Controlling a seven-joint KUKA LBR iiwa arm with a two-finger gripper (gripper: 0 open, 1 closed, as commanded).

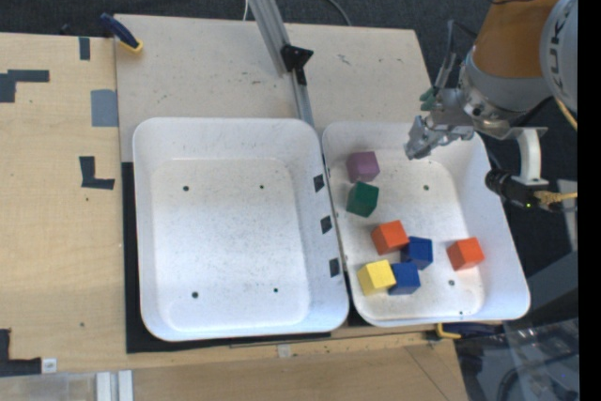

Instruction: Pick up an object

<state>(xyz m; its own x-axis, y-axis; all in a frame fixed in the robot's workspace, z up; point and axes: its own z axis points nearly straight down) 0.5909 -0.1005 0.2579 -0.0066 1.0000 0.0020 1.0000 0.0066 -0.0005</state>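
The right bin point(488, 296) holds several small cubes. A purple cube point(362, 166) lies near its back left, with a green cube point(362, 199) just in front of it. Toward the front sit an orange cube point(389, 236), two blue cubes point(418, 251) point(406, 277), a yellow cube point(377, 275) and another orange cube point(465, 253) at the right. My gripper point(420, 146) hangs over the back of the right bin, to the right of the purple cube, with nothing seen between its fingers.
The left bin point(150, 202) stands beside the right one. A slanted metal bar point(268, 5) runs from the top down to the gap between the bins. The grey and orange arm point(516, 42) fills the upper right.
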